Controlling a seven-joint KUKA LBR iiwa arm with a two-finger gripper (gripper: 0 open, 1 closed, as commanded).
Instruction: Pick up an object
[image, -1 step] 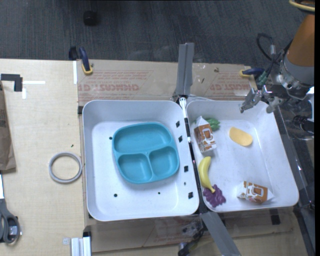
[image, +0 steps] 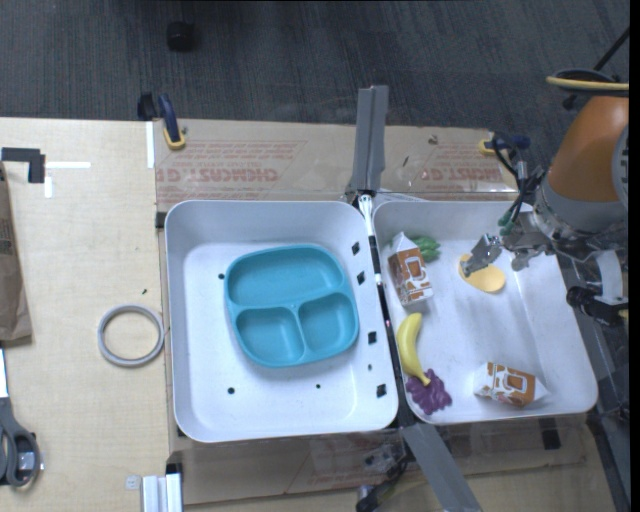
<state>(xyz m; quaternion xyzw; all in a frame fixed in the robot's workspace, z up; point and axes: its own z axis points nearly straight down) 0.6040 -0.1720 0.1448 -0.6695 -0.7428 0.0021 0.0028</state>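
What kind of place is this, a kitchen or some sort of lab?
Most likely a robot test bench, not a kitchen: two white bins clamped on a taped cardboard-covered bench, toy food such as a banana and grapes, and a robot arm reaching in.

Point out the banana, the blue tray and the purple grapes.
banana (image: 408, 341), camera view, middle of its curve
blue tray (image: 291, 304), camera view, central divider
purple grapes (image: 431, 393), camera view, centre of bunch
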